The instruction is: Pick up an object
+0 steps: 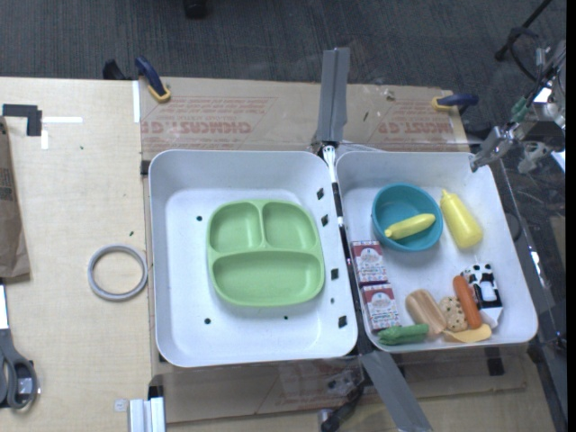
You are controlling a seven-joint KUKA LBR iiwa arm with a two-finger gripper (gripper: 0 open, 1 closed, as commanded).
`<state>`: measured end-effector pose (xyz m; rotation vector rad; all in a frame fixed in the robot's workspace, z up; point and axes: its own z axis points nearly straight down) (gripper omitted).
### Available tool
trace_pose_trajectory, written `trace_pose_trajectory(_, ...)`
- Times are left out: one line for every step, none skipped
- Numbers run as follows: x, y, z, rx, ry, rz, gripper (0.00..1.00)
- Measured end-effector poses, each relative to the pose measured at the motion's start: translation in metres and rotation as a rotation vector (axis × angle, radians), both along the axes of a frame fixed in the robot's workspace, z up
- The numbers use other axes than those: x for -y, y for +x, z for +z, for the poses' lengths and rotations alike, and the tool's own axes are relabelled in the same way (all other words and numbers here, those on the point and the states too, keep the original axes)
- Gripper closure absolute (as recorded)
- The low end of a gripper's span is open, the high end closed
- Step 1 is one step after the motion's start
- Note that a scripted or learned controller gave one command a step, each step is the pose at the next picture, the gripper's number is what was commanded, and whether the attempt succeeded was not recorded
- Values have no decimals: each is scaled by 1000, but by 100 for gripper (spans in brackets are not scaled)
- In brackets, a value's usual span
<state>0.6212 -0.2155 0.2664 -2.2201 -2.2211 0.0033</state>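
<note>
White bins: two sat side by side on the bench; the right bin [515, 268] lay below and just left of the pincer [490, 151], the left bin [171, 241] far to its left.
Pincer: hung over the right bin's far right corner, nothing seen in its hold; whether it stood open or closed could not be told.
Step in hand: judged the outset, with no object yet lifted.
Candidates: a yellow squeeze bottle [461, 220] lay nearest, just below-left of the pincer; a blue bowl [396, 207] holding a toy banana [409, 226] sat further left.
Next move: likely a short drop toward the bottle, jaws set across its narrow body.
Edges: the bottle lay apart from the bin wall, but just beside the bowl's rim.
Crowding: a carrot [466, 300], cookie [454, 313] and bread roll [423, 309] were packed touching at the near side.
Open room: bare floor between bottle and right wall.
Left bin: held a green divided plate [265, 252].
</note>
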Motion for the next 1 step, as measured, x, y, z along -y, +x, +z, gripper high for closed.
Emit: trace_pose_trajectory(-4, -53, -110, 0, 1, 31, 0)
